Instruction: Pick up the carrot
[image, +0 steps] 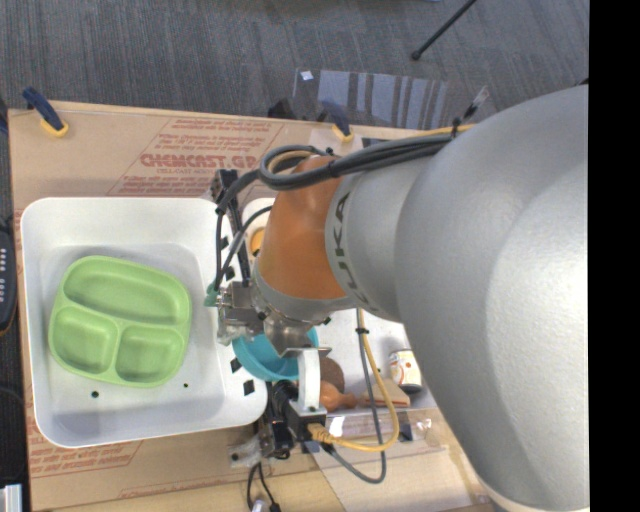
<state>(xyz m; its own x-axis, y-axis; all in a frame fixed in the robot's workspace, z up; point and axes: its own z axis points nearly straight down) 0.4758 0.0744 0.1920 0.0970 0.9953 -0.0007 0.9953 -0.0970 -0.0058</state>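
Note:
The arm's big grey and orange body covers most of the right bin (425, 425). My gripper (243, 312) hangs below the orange band, over the wall between the two bins. A teal bowl-like thing (268, 360) sits right under it. A thin orange piece (347, 400) pokes out near the right bin's front and may be the carrot; most of it is hidden. A brown rounded thing (331, 377) lies just above that piece.
The left bin (45, 400) holds a green divided plate (122, 320). A small white and red can (404, 370) stands in the right bin near the arm. A yellow thing (257, 241) peeks out behind the wrist. Cardboard (150, 150) lies under both bins.

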